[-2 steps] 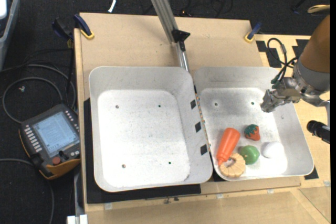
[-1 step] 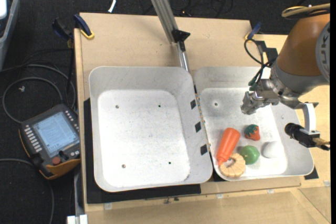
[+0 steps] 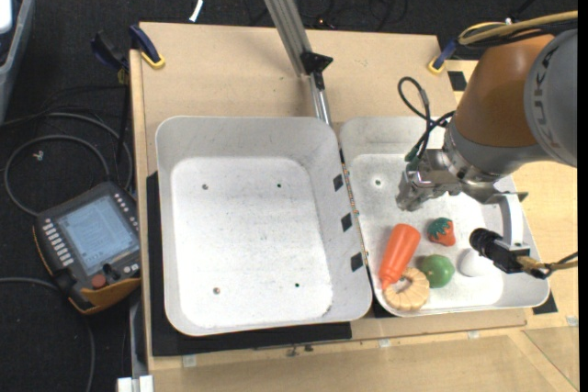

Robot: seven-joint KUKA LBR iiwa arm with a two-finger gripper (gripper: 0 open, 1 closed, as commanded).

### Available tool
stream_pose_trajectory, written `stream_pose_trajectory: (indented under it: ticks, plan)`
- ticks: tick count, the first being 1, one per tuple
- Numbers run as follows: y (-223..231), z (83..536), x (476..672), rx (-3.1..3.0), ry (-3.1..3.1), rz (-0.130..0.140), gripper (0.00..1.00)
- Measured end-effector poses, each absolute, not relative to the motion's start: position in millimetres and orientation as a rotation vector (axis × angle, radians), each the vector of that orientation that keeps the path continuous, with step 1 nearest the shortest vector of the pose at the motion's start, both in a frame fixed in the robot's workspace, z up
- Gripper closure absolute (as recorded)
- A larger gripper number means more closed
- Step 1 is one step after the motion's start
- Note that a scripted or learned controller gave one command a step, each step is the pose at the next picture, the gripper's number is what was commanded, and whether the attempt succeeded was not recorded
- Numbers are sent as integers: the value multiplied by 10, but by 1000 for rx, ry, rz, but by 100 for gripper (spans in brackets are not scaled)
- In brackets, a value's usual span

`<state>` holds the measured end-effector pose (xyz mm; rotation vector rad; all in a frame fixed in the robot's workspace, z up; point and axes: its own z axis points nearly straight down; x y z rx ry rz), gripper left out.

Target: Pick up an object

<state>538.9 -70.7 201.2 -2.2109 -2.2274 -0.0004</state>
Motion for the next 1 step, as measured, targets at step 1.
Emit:
stream_pose_trajectory:
  ticks: [1]
  plan:
    - [-104, 2136, 5374, -2210, -2231, -4, 100]
